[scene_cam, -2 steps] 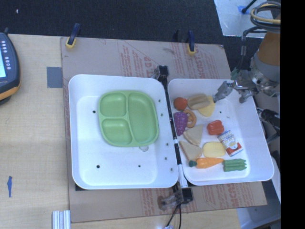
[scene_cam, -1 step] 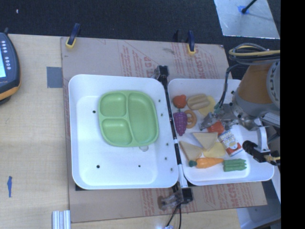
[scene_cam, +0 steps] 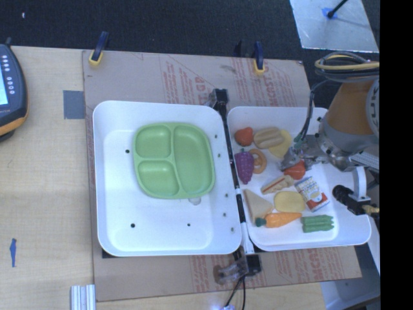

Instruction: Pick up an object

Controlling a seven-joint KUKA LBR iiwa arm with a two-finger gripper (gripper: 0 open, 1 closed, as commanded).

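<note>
One end effector (scene_cam: pixel 298 157) hangs low in the right bin (scene_cam: pixel 361 237), just above a red tomato (scene_cam: pixel 295 170) near that bin's middle; we cannot tell its state. Other toy foods (scene_cam: pixel 284 202) surround it. The left bin (scene_cam: pixel 110 231) carries a green plate (scene_cam: pixel 174 160).

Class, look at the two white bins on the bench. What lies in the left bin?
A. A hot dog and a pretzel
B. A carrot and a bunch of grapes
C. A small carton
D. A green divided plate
D: the green divided plate lies in the left bin, while the toy foods, such as the carrot and purple grapes, lie in the right bin.
</note>
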